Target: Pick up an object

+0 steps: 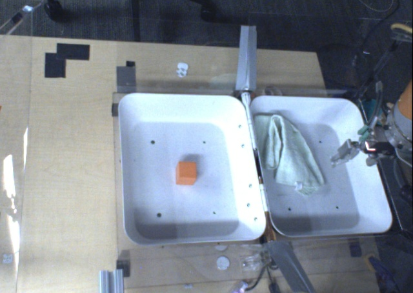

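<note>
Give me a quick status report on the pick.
Gripper at right bin's right edge, holding nothing. Orange cube alone in left bin. Pale green cloth crumpled beside gripper.

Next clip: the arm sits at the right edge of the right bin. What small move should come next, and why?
Probably a short move left and down toward the crumpled pale green cloth. The gripper hovers over the right side of the right white bin, apart from the cloth, which is the nearest thing. The small orange cube lies farther off, in the left white bin.
</note>
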Robot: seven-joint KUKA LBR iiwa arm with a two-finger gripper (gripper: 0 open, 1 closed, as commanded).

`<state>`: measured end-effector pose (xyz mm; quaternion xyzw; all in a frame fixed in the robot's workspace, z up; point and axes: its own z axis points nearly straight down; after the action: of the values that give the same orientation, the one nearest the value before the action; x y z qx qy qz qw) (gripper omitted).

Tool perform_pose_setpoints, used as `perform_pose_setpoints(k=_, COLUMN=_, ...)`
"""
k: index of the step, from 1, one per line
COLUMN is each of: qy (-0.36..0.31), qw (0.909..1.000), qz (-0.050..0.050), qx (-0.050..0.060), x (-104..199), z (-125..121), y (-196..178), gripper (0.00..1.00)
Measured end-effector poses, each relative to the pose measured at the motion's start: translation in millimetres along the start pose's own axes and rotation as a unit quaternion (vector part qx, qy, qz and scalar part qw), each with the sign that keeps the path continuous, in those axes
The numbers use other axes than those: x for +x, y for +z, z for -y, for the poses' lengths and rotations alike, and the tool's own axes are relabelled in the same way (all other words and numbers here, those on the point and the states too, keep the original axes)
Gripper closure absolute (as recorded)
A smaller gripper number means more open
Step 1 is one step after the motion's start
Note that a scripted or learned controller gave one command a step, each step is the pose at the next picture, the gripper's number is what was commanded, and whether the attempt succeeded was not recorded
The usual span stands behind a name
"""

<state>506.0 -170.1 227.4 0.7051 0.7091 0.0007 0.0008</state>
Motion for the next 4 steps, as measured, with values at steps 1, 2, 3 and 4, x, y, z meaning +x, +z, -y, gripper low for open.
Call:
perform_pose_setpoints(k=1, qy=-0.018, qw=0.9998, qz=0.0, qx=0.001, x=-35, z=-44, y=69, gripper=0.0)
perform_pose_setpoints(k=2, qy=-0.119, qw=0.9929, qz=0.001, qx=-0.001, x=-35, z=-114, y=114, gripper=0.0)
perform_pose_setpoints(k=3, qy=-0.05, qw=0.9988, qz=0.001, qx=-0.002, x=-1, z=-106, y=44, gripper=0.0)
perform_pose_setpoints(k=4, qy=-0.127, qw=0.9919, qz=0.001, qx=-0.002, x=-31, z=-148, y=127, gripper=0.0)
